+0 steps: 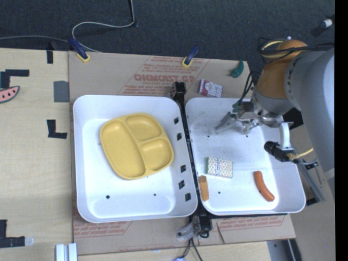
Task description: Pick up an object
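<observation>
- Far left, the left bin [87, 145] sat on the desk [32, 162] holding just a yellow divided plate [136, 144], lying flat and well apart from the arm.
- Across the divider, the right bin [293, 200] carried the candidates: a small orange piece [203, 187] tight against its left wall, a patterned packet [219, 167] just beside it, and an orange-red sausage [264, 185] near the front right corner.
- Up over the back of that bin hung the gripper [235, 120], low and clear of all three items. Its jaws looked spread, one finger splayed out to the left, with nothing between them.
- My read: this was the approach step, no grasp made yet.
- Next call: travel toward the bin's front, settle over one item, probably the packet as the nearest, then drop and close squarely across it.
</observation>
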Controlling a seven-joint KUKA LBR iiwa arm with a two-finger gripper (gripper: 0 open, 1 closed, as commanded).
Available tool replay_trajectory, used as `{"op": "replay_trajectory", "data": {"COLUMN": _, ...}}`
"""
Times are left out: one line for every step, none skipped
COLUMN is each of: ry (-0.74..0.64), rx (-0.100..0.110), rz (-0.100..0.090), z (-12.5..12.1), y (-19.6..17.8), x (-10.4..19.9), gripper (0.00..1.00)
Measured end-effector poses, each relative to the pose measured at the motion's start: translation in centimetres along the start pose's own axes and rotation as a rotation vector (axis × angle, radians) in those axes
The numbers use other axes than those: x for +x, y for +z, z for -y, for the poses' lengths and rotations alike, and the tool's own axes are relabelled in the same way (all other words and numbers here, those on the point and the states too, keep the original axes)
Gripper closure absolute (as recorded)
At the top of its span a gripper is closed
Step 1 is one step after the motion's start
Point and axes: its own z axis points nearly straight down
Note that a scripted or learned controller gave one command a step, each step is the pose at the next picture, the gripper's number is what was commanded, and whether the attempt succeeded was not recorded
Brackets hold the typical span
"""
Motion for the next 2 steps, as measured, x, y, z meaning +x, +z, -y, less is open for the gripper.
{"op": "replay_trajectory", "data": {"ry": 0.003, "rx": 0.0, "rz": -0.001, "z": 3.5, "y": 0.9, "x": 0.7, "gripper": 0.0}}
{"op": "replay_trajectory", "data": {"ry": 0.001, "rx": 0.002, "rz": -0.003, "z": -3.4, "y": 1.1, "x": 3.1, "gripper": 0.0}}
